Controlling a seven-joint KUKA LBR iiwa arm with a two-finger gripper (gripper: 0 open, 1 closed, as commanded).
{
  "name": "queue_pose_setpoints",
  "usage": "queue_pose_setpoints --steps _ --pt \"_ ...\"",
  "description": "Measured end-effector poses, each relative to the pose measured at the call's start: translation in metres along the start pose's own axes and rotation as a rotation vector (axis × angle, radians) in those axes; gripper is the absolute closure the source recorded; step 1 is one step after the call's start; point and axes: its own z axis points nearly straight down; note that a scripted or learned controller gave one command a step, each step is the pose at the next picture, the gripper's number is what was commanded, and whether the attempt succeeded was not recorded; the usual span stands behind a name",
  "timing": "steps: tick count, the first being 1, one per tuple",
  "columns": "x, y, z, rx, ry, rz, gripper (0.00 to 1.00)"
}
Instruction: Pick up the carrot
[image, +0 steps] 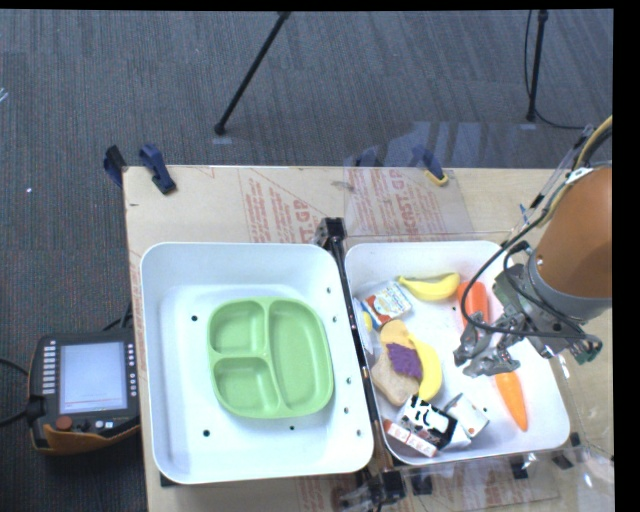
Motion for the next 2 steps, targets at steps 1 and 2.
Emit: queue_pose_setpoints --steps 1,2 --pt "-0.001 -0.052 -0.029 0.001 0.004 0.001 1.0" --pt "0.016 -0.065 0.128 -0.007 0.007 -0.302 1.0"
